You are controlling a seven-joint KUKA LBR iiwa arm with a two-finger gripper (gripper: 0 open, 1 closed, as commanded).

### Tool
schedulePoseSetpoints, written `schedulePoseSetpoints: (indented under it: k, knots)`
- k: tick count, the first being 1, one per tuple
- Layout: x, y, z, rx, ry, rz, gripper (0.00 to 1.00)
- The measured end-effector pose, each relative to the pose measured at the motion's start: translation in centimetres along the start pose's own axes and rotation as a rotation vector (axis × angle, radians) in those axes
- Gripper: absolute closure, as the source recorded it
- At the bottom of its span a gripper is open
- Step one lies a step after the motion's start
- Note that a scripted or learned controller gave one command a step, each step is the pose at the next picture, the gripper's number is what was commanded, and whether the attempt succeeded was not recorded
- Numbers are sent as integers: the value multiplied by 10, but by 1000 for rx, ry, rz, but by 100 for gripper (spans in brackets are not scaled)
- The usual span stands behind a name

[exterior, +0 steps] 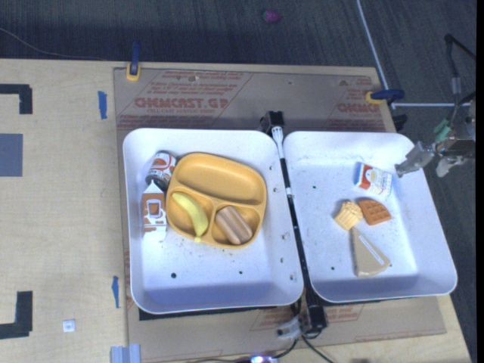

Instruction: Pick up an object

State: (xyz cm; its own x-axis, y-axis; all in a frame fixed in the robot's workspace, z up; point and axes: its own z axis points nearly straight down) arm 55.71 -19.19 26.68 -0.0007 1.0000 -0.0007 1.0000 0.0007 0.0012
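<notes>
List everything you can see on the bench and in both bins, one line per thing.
white bins: 2, white, side by side on the bench
divided plate: 1, yellow, centre of the left bin
banana: 1, yellow, in the plate's lower left compartment
hot dog: 1, brown and tan, in the plate's lower right compartment
can: 1, red, white and dark, left bin, at the plate's upper left
carton: 1, brown and white, left bin, left of the plate
small carton: 1, white with red, right bin, upper area
waffle piece: 1, pale yellow, right bin centre
cookie: 1, orange-brown, right of the waffle piece
wedge: 1, beige, right bin, lower area
claw: 1, grey, over the right bin's upper right rim
</notes>
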Motion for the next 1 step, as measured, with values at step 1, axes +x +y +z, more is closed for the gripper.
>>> schedulePoseSetpoints:
  k: [1]
  knots:
    - [10,26,120,3,1,-1,0]
